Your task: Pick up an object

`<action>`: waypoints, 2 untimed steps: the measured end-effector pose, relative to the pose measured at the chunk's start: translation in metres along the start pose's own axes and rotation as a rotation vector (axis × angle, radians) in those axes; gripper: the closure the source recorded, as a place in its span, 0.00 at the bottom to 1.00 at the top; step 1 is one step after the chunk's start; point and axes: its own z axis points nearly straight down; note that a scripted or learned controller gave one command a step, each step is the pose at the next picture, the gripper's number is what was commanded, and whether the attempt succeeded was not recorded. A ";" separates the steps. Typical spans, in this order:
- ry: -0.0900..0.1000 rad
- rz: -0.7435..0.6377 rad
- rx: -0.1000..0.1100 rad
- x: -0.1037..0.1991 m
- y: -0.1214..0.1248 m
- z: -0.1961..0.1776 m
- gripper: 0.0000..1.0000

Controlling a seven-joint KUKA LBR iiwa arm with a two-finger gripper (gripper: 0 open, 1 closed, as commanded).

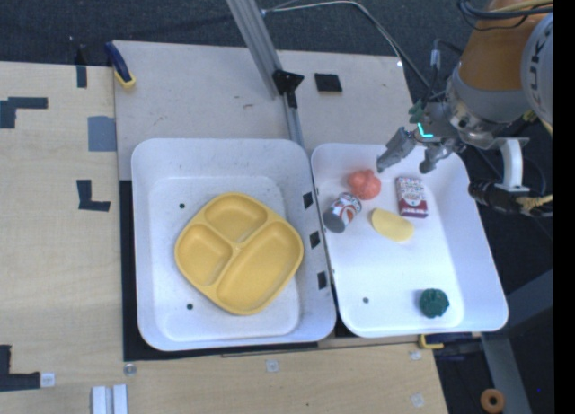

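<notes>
While the arm (508,39) reaches in from the right, its upper part is cut off by the frame's top and right edges, so just the orange band and grey wrist show. The gripper (411,156) hangs over the far edge of the right bin (476,251), its two dark fingers spread apart with nothing between them. Just below it lie the loose objects: a small red-and-white box (411,198) nearest the fingers, an orange-pink rounded piece (364,183) to its left, and a pale yellow lump (393,224) in front of the box. A small can (341,212) lies tipped on its side close to the bin's left wall, its label too blurred to read. A dark green ball-like thing (434,302) sits well apart from the rest, near the bin's front right corner; its texture is hard to make out. The left bin (153,224) holds a yellow divided plate (238,252) with three compartments, lying flat. A grey metal post (252,22) slants across the bench (54,224) behind the bins, its top cut off.
</notes>
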 end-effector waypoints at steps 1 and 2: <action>0.000 0.000 -0.001 0.000 0.000 -0.001 0.00; -0.001 0.001 0.003 -0.003 -0.005 0.045 0.00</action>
